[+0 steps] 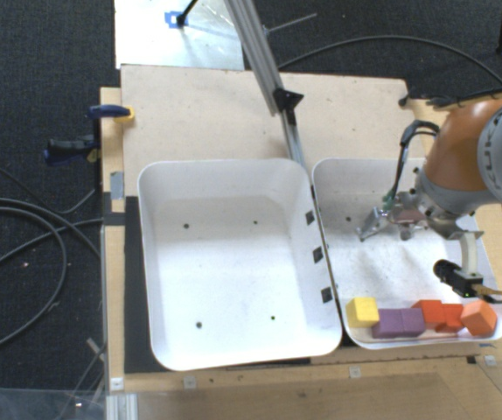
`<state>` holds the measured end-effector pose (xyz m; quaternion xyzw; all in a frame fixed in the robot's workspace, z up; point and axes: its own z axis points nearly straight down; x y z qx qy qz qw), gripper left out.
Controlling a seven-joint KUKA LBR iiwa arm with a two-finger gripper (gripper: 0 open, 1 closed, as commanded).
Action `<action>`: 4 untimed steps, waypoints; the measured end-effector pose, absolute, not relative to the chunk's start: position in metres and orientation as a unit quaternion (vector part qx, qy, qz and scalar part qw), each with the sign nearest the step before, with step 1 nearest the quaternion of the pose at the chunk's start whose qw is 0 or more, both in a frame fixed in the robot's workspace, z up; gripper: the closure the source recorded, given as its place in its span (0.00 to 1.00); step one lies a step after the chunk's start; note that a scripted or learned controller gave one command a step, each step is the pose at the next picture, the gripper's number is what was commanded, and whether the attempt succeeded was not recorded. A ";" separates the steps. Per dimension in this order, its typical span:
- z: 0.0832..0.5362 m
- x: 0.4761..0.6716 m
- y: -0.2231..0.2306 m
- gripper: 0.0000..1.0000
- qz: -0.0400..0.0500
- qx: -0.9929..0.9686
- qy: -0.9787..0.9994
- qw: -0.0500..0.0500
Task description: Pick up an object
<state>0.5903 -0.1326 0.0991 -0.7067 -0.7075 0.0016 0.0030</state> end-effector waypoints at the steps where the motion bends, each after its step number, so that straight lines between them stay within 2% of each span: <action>1: 0.089 0.528 -0.193 0.00 0.001 -0.709 -0.705 0.001; 2: 0.090 0.555 -0.143 0.00 -0.002 -0.704 -0.710 0.000; 3: 0.121 0.593 -0.201 0.00 -0.001 -0.707 -0.707 -0.005; 4: 0.088 0.523 -0.176 0.00 0.001 -0.707 -0.707 0.003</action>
